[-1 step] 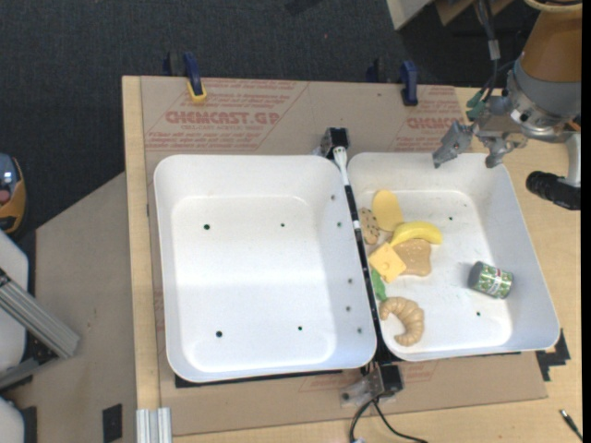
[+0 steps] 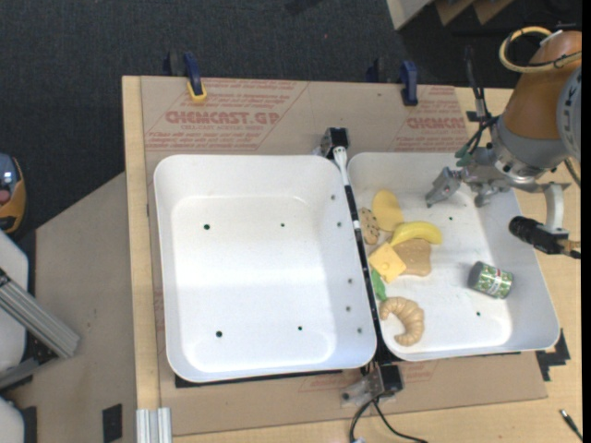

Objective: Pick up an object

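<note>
Croissant [image 2: 404, 318] sits at right bin's [image 2: 528, 332] near edge; cheese wedge [image 2: 388, 262], banana [image 2: 416, 233], green can [image 2: 490, 280] just beyond; left bin [image 2: 185, 247] alongside on desk [image 2: 148, 155]; hand [image 2: 459, 186] over right bin's far side, fingers seemingly spread, gripping nothing.

- The desk [image 2: 277, 109] is topped with a brown sheet printed with red lettering.
- Two clamps, one [image 2: 193, 74] at far left and another [image 2: 407, 79] at far right, grip its far edge.
- Two shallow white bins sit on it side by side, touching: the left bin [image 2: 175, 275] and the right bin [image 2: 531, 326].
</note>
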`<state>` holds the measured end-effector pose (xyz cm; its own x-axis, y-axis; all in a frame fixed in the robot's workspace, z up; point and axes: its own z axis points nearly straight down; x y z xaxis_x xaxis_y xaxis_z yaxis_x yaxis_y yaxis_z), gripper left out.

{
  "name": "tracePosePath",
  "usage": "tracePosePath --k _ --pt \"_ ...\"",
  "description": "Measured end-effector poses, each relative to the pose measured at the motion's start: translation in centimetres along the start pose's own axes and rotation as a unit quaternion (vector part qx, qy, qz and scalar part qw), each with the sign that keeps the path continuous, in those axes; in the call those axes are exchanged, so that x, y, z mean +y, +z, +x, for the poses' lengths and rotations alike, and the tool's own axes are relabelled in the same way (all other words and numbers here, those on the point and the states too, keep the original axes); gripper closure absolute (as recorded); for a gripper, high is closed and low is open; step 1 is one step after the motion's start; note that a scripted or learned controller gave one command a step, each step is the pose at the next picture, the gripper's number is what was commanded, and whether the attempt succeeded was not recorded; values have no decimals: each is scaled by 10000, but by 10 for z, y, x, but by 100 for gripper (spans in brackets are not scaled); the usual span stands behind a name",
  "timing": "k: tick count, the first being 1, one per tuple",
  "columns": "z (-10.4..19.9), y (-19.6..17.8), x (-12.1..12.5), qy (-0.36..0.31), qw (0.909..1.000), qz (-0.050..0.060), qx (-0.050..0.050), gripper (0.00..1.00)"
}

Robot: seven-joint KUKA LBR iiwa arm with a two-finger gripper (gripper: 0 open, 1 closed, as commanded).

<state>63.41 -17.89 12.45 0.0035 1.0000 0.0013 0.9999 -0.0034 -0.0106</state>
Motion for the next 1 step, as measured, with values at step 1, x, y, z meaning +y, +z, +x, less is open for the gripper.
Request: tracePosePath --k 1 --pt "49 41 -13 -33 10000 -39 4 0"
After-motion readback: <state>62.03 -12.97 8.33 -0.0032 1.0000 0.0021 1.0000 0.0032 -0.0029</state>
